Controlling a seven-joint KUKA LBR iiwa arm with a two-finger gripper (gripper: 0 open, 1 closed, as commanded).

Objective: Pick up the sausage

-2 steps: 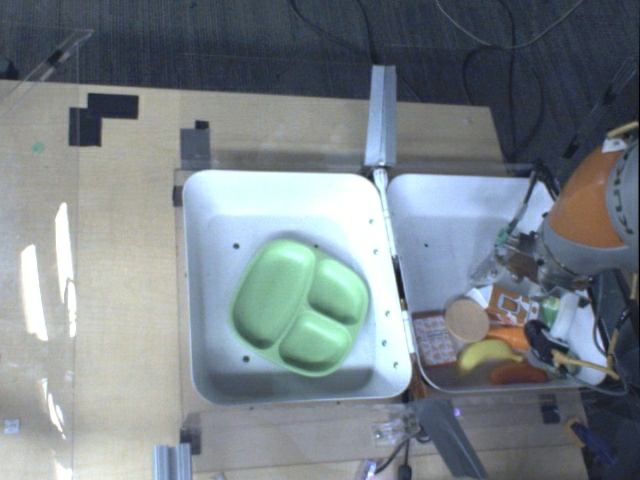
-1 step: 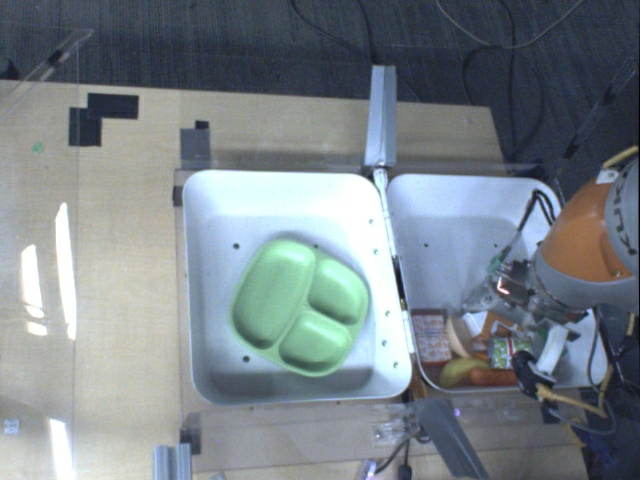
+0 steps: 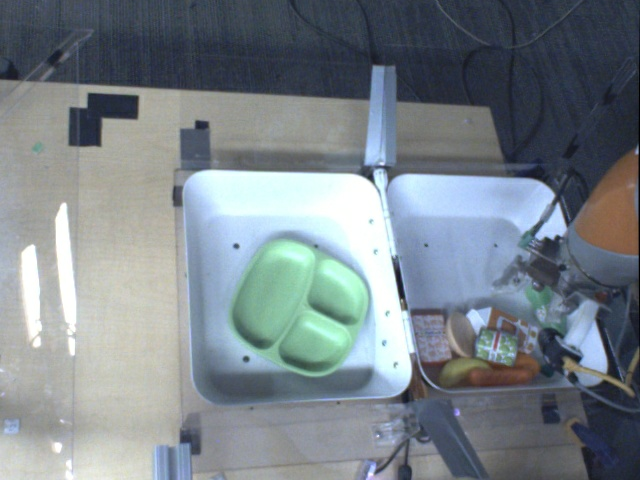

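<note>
I find the sausage lying at the near wall of the right bin, touching a banana at its 9 o'clock, with a green carton just beside at 12 o'clock. The gripper hovers at the sausage's 1 o'clock; its opening I cannot tell. A green sectioned plate sits in the left bin.

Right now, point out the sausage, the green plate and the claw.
sausage (image 3: 505, 375), camera view, middle of its reddish body in the right bin.
green plate (image 3: 300, 306), camera view, ridge between its compartments, left bin.
claw (image 3: 543, 267), camera view, metal tip over the right bin.
</note>
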